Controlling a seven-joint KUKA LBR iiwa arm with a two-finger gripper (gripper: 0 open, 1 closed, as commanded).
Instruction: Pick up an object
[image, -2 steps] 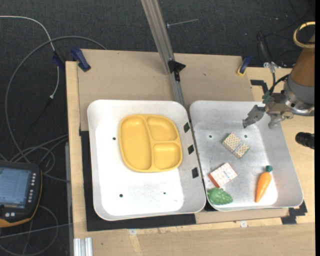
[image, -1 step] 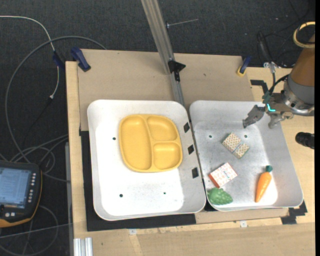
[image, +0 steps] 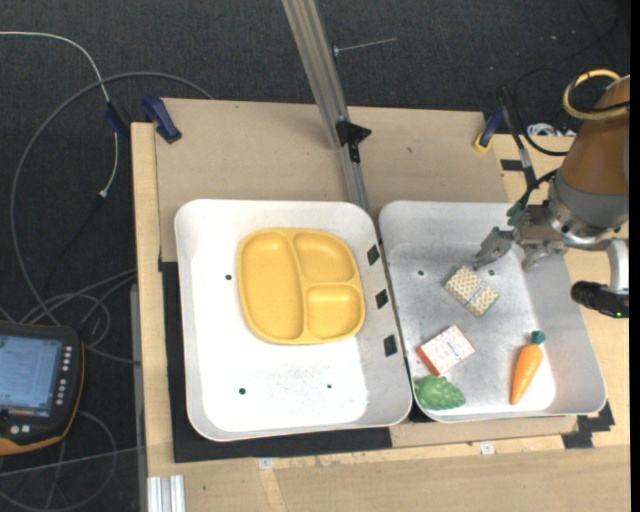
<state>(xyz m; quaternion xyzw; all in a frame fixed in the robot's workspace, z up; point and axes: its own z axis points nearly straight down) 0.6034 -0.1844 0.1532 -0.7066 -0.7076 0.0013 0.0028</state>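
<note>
Right now my gripper (image: 515, 248) hangs with fingers spread apart and nothing between them, over the right bin (image: 560, 225); the patterned block (image: 472, 290) lies just below-left of it, long axis slanting down-right

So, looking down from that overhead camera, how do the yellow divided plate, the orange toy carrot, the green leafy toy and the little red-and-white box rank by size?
Largest to smallest:
1. Yellow divided plate, by far
2. Orange toy carrot
3. Red-and-white box and green leafy toy: too alike to rank.
</note>
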